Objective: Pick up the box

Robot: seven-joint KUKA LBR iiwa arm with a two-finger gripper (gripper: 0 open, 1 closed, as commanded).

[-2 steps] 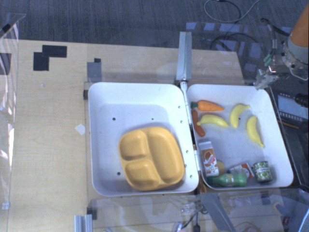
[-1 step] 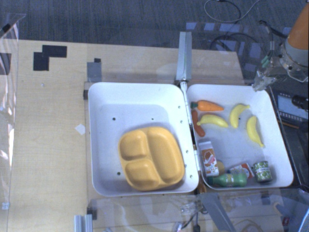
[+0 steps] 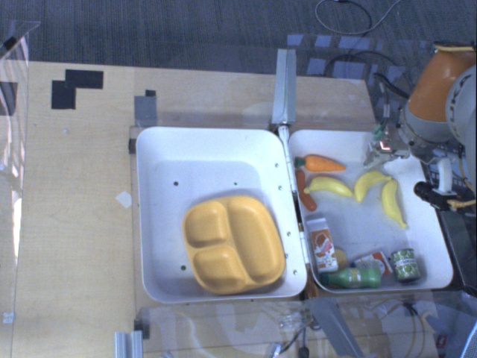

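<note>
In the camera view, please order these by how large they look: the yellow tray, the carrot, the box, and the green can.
1. Yellow tray, clearly largest.
2. Carrot and box: they look about alike, so I do not rank them.
3. Green can, smallest.

On my feed both bins [image 3: 160, 192] are white. The divided tray [image 3: 233, 243] is mustard yellow. I see three yellow bananas [image 3: 329, 187], an orange carrot [image 3: 326, 163], a green bottle [image 3: 352, 278], a green can [image 3: 405, 265] — and the box [image 3: 322, 247], white with red-orange print. The counter [image 3: 74, 222] is pale wood.
</note>
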